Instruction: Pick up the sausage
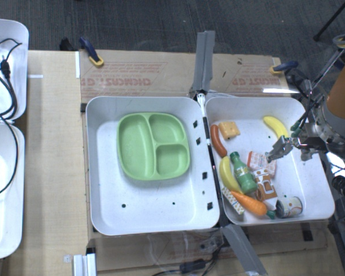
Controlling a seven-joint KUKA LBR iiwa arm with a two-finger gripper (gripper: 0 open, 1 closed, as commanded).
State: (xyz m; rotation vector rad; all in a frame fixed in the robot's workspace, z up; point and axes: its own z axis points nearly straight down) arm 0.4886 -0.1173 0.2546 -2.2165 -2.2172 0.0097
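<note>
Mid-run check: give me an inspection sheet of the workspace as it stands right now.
Surface: two white bins side by side; left bin holds a green divided plate.
Job's things: sausage lies near the right bin's left wall, untouched.
Clutter: two bananas, green bottle, carrot, cracker, small boxes, can.
Grippers: gripper over the right bin's middle, apart from the sausage; finger state unclear.
Cables: black cables across the white trays at far left.
Surroundings: cardboard sheet behind the bins, clamps at its corners.
</note>
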